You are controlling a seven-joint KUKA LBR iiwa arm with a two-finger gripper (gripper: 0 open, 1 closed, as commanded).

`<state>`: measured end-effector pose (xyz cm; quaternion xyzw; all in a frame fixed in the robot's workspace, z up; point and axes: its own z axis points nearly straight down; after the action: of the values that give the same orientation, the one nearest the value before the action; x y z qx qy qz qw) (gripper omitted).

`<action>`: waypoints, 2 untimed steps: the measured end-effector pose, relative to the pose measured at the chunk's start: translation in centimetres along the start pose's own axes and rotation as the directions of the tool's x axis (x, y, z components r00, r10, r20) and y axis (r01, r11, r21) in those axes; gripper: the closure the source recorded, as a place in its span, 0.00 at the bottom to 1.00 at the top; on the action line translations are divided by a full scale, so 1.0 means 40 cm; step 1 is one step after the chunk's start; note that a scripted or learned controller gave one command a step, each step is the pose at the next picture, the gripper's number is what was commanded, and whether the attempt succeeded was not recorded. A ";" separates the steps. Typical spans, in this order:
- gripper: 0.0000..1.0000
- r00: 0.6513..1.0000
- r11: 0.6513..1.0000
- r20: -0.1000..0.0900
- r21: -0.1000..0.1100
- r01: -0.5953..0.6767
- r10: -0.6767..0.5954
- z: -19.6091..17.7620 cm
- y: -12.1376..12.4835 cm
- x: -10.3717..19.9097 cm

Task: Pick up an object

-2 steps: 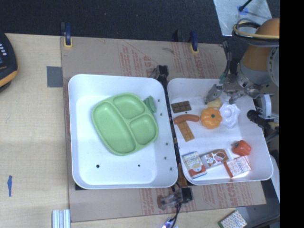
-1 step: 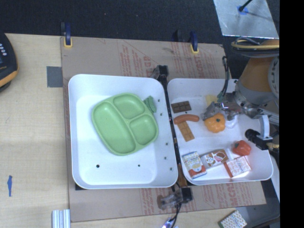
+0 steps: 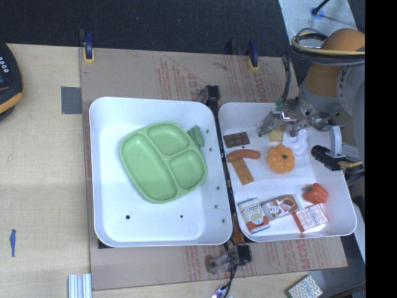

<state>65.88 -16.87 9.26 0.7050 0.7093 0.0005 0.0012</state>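
Camera view: hand (image 3: pixel 280 124) near right bin's (image 3: pixel 347 228) far edge — above pumpkin (image 3: pixel 280 158).

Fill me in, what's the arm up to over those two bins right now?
The arm is reaching in over the back of the right bin, with its claw low near the bin's far edge, close to the small orange pumpkin. Nothing can be seen held in it. The pumpkin, a sausage, a red pepper and a few small packets lie loose in that bin. The left bin holds a green divided plate. No pick looks done yet.
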 end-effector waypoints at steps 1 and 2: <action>1.00 1.000 1.000 0.001 -0.001 0.002 -0.002 -0.037 0.000 -0.003; 0.00 1.000 1.000 0.000 0.005 0.002 -0.002 -0.029 -0.004 -0.003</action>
<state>65.71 -17.01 10.42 0.7043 0.7099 -0.0013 -0.0007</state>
